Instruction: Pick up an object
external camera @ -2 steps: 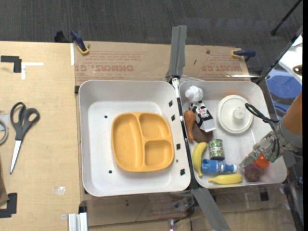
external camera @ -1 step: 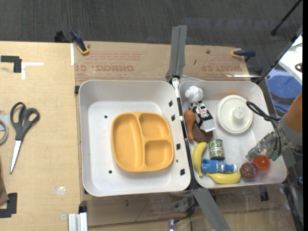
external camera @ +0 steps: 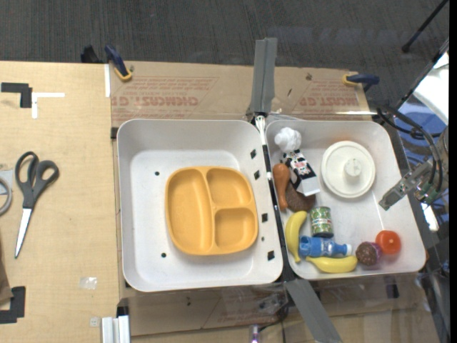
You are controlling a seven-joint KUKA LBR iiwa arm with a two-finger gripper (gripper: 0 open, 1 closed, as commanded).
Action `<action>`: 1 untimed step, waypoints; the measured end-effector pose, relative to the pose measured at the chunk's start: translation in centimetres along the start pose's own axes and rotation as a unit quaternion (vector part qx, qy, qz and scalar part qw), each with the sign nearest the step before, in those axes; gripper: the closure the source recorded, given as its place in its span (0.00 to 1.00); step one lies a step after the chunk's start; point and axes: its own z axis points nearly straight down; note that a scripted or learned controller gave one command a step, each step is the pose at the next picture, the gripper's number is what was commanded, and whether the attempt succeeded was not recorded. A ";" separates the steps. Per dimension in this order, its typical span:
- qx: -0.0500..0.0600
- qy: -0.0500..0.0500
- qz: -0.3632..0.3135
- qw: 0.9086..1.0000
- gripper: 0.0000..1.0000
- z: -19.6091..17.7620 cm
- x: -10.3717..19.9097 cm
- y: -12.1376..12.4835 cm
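Observation:
The right bin [external camera: 389, 145] holds several small things: a round white lid [external camera: 348, 168], a white crumpled piece [external camera: 287, 138], a black-and-white cow toy [external camera: 300, 171], a brown sausage [external camera: 283, 184], a green can [external camera: 320, 222], a blue bottle [external camera: 323, 248], two yellow bananas [external camera: 294, 236], a dark ball [external camera: 368, 254] and an orange tomato [external camera: 388, 242]. A yellow divided plate [external camera: 212, 210] lies in the left bin [external camera: 136, 191]. My gripper [external camera: 405, 189] shows as a grey piece at the right bin's right rim, above and apart from the objects, with nothing seen in it.
Scissors [external camera: 28, 184] lie on the wooden bench far left. Blue-and-yellow clamps [external camera: 118, 61] pin cardboard behind the bins. Cables and dark gear [external camera: 428, 156] crowd the right edge. A grey bar [external camera: 264, 77] runs along the divide between the bins.

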 end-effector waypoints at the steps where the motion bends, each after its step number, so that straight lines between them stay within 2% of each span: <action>1: 0.001 0.002 0.000 1.000 1.00 13.1 -1.0 5.2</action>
